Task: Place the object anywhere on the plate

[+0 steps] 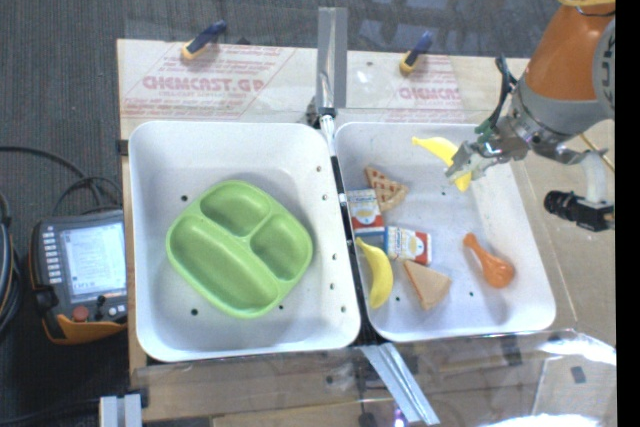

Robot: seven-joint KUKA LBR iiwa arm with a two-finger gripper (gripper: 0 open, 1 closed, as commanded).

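Entry: yellow toy piece [436, 149], right bin [530, 245], far end; gripper [468, 161] just beside it, whether parted or closed we cannot tell.

We count one green three-compartment plate [238, 247] in the left bin [150, 175]; two yellow pieces including a banana [376, 273], one waffle wedge [385, 186], two cartons [364, 209], one sandwich wedge [428, 286], one orange drumstick [488, 263]. We judge a glancing grasp could slip or snag the bin wall.

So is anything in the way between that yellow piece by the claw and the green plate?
Yes. The yellow curved toy piece lies in the right white bin, under the gripper. The green divided plate sits in the left white bin, so the two bins' adjoining walls lie between.
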